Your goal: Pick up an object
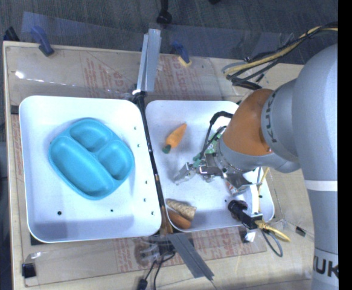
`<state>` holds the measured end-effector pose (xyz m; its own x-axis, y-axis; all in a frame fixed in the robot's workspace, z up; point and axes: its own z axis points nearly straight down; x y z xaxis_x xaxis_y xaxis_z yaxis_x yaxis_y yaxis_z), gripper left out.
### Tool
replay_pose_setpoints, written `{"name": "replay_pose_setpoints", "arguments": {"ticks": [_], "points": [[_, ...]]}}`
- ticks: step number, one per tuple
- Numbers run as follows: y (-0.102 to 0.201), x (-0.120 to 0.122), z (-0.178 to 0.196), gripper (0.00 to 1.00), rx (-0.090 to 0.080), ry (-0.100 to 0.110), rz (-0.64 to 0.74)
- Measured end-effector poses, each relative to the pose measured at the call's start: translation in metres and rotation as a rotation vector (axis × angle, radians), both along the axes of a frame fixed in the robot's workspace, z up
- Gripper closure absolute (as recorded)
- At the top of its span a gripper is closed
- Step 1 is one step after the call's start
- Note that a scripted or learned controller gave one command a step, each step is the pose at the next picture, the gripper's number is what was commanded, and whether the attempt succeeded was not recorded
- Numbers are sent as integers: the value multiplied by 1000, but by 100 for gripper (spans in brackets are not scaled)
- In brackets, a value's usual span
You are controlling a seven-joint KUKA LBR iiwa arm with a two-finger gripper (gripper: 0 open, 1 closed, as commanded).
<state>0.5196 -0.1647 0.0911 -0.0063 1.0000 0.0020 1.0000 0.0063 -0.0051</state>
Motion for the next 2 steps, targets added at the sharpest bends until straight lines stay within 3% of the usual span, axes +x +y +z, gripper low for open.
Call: {"name": "replay_pose_setpoints", "arguments": {"ticks": [1,2], "points": [[31,108,0,0,-1,-1,3],[24,52,0,0,-1,0,1]]}}
